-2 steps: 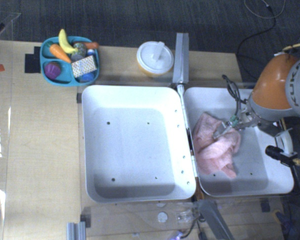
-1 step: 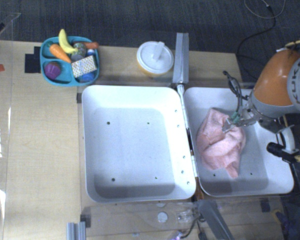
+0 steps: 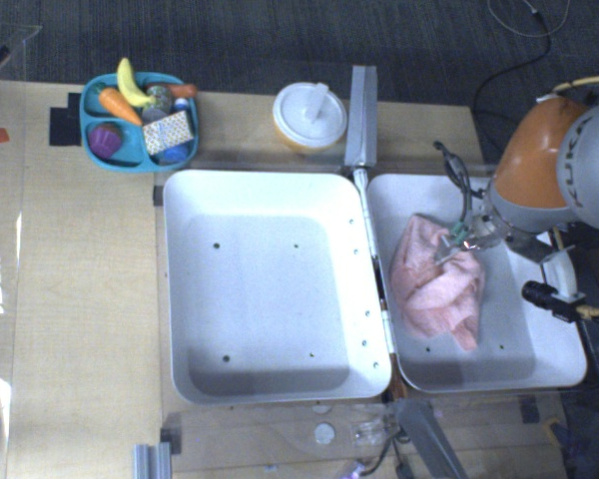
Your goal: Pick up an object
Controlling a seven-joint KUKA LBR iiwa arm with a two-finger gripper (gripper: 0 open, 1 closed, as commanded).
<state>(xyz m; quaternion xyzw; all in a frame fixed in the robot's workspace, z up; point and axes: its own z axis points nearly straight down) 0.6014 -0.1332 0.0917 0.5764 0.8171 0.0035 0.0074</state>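
The pincer [image 3: 457,242] sits on the pink cloth [image 3: 436,282]'s upper edge in the right bin [image 3: 554,362]; whether it pinches the cloth I cannot tell. Lifting remains.

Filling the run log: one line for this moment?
gripper down on pink cloth | cloth crumpled in right bin | grasp unconfirmed
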